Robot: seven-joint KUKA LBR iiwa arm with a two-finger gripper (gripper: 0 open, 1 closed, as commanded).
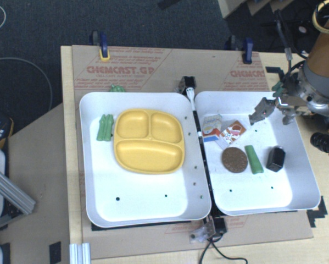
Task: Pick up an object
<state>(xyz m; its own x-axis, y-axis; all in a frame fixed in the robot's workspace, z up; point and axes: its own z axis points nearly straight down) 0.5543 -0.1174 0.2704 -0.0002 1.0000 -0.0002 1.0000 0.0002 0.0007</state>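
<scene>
Camera view: gripper (pixel 272 108) hovering over right bin (pixel 301 194), far right corner, fingers spread, holding nothing; brown disc (pixel 234 160), green stick (pixel 254 159), black block (pixel 275 159) lying unpicked.

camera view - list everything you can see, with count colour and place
bins: 2, white, side by side on the bench
divided plate: 1, yellow, left bin, upper middle
green piece: 1, green, left bin, just left of the plate
round disc: 1, brown, right bin, middle
green stick: 1, green, right bin, just right of the disc
black block: 1, black, right bin, right side
packets: a small pile, white, red and blue, right bin, upper left
clamps: 2, blue, bench's far edge
arm: 1, grey with an orange band, right
gripper: 1, grey, over the right bin's upper right
</scene>
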